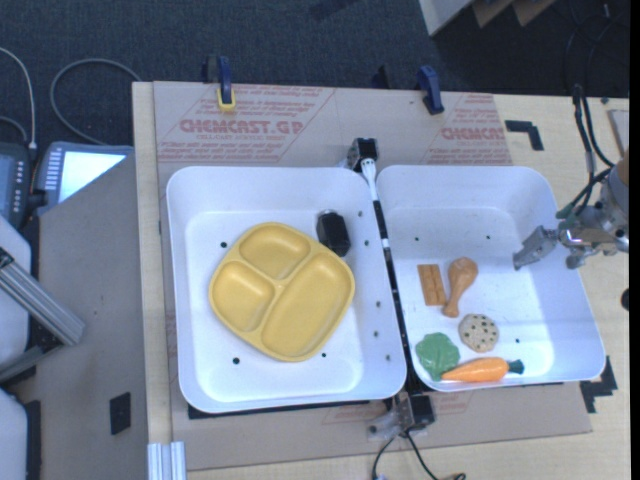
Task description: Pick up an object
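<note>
Five toy foods in the white bin (500,193) beneath the hand (532,252), all lying flat on its floor, apart from the hand and untouched. Nearest, just down and toward the bin's middle from the hand: a tan drumstick (461,282), knobbed end up, thick end down. Just beyond it, almost touching: a short brown wafer (432,284), ridged and upright in the view. Below the drumstick, farther from the hand: a round pale cookie (479,332) speckled with dark chips. Farthest off, in the bin's near corner: a green leaf (436,354), with an orange carrot (478,370) lying across beside it, its green stub toward the hand's side.

Well apart from the hand, past the divider in the second bin (190,268): a yellow plate (283,290) with three compartments and a small black lump (333,232) at its rim.

Reaching in over the bin's outer wall, the grey arm (600,230), with cables trailing above it. Hand tilted, pointing down and inward above bare bin floor, near the outer wall. Nothing seen in its grip; opening too small and blurred to tell, wide or narrow.

Both bins side by side on a brown surface (300,118).
</note>
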### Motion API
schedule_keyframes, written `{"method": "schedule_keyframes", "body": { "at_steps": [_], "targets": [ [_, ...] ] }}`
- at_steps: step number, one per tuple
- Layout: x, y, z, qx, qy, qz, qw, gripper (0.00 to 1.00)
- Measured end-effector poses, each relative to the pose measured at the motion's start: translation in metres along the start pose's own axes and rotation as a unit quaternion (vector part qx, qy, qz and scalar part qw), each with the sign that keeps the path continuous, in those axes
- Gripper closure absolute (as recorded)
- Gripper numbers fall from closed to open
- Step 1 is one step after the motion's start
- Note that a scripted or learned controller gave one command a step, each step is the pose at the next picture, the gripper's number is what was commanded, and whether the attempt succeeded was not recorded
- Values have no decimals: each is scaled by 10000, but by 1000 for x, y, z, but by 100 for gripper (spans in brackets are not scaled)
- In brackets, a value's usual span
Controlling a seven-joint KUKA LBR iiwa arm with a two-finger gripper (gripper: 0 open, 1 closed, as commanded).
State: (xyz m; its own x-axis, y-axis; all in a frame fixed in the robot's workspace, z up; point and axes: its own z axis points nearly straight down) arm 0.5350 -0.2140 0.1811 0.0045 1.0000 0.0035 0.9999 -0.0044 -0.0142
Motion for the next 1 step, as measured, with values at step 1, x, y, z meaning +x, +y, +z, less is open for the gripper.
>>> {"method": "schedule_keyframes", "body": {
  "at_steps": [1],
  "targets": [
    [1,3,-8,-69,-19,-24,10000,0]
  ]
}}
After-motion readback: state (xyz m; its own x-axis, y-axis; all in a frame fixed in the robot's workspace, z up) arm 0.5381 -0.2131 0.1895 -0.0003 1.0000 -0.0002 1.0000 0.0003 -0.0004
